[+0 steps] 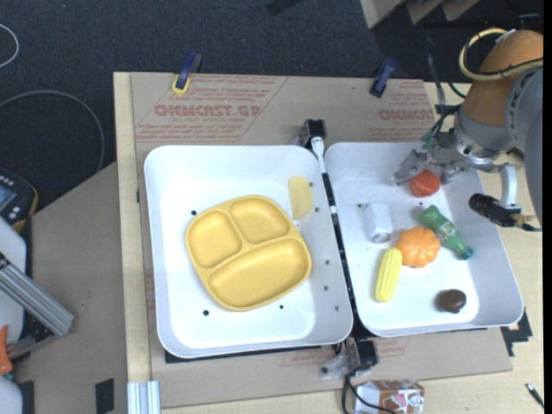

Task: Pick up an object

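Directly under the gripper point(424, 169), a red tomato point(424, 185) in the right bin point(509, 270), apparently between its closed-in fingers.

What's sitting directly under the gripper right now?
A small red-orange object lies directly below the gripper in the right bin. Its lower half is visible against the bin floor; its top edge is covered by the gripper, so contact cannot be judged.

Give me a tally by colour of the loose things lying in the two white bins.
Yellow: 3, the yellow divided plate, pale yellow flat piece, yellow toy corn cob
Orange: 1, orange toy pumpkin
Red: 1, red round toy
Green: 1, green toy bottle
White-grey: 1, white-grey cylinder
Brown: 1, dark brown lump
Total: 8
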{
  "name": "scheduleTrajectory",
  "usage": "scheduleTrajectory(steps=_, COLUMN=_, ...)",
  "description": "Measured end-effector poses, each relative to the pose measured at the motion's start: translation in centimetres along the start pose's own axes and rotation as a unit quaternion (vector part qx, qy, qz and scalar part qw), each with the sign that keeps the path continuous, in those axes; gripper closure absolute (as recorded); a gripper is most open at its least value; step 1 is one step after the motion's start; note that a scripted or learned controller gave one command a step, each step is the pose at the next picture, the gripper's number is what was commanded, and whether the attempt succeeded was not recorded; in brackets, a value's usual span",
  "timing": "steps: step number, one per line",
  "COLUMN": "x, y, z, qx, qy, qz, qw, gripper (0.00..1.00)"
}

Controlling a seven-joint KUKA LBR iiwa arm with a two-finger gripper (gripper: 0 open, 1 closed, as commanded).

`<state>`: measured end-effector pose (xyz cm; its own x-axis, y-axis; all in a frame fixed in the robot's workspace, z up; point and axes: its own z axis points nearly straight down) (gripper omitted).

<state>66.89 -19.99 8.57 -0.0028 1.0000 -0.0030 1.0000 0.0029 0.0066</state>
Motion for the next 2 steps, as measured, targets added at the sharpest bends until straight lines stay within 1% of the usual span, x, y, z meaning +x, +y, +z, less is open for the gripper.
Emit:
scheduleTrajectory(steps=1, x=0.0, y=-0.1, z=-1.1, qx=0.000, qy=-0.001, qz=0.000, qw=1.0000, gripper=1.00)
scheduleTrajectory(steps=2, x=8.4, y=-0.1, z=-0.1, qx=0.003, qy=0.002, qz=-0.002, qw=1.0000, gripper=1.00)
